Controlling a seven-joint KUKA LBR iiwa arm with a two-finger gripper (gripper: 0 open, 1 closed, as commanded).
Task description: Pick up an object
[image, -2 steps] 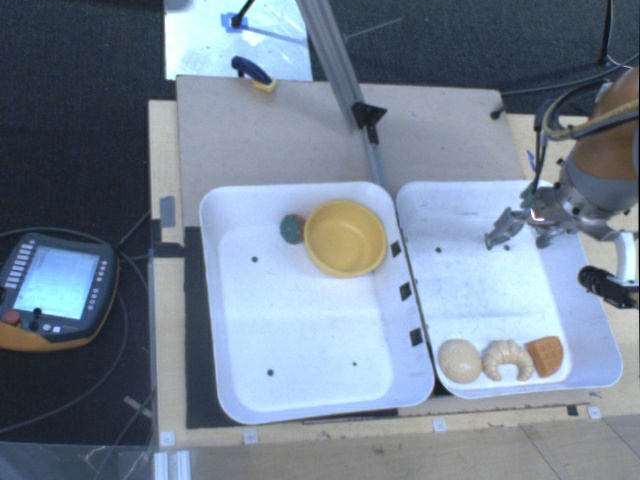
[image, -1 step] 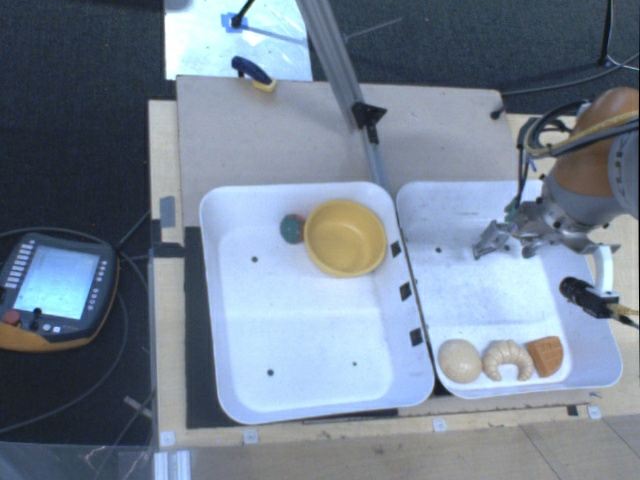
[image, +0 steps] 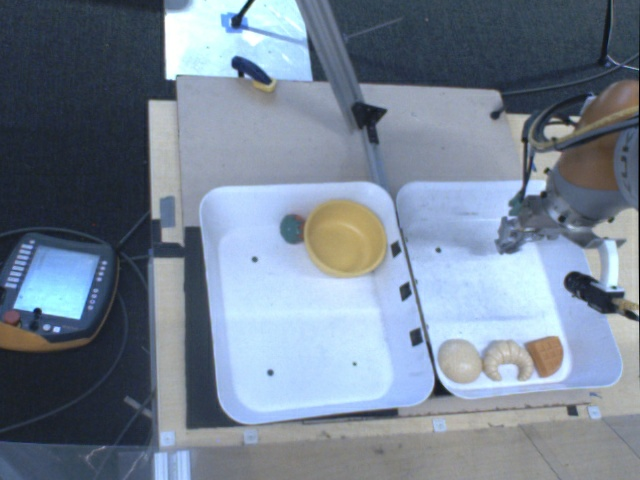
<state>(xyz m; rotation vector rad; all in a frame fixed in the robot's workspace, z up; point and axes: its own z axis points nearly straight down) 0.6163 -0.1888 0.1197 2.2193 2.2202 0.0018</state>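
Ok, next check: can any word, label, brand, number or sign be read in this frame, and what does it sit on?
No text is readable.
Teach pendant: its lit screen shows rows of content, too small and blurred to read.
White bins, yellow bowl and gripper: no visible lettering.

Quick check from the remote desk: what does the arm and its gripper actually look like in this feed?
The arm is grey with a rounded orange section above the wrist. Dark cables loop around its upper part. The gripper is a small grey metal assembly, seen over the right bin. A white bracket with a black cylindrical piece sits lower on the arm's side.
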